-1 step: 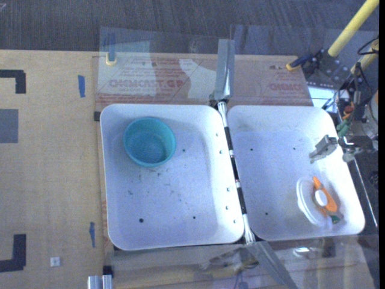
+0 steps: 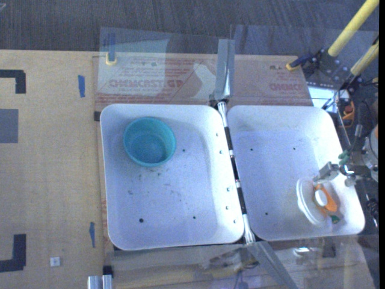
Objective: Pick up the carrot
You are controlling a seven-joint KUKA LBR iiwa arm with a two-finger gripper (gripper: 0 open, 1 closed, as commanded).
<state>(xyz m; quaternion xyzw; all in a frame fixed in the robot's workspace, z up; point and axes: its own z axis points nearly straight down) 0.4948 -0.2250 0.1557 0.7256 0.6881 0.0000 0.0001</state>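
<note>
Your carrot (image 2: pixel 327 201) lies on a white plate (image 2: pixel 305 205) in the right bin's (image 2: pixel 271 161) near right corner. The gripper (image 2: pixel 334 171) hangs just above it. A teal bowl (image 2: pixel 149 141) sits in the left bin (image 2: pixel 162 221).

Two white bins seen from above

A teal bowl (image 2: pixel 150 141) sits in the left bin (image 2: pixel 162 227); the carrot (image 2: pixel 327 201) lies on a white plate (image 2: pixel 305 202) in the right bin's (image 2: pixel 271 161) near-right corner.
</note>
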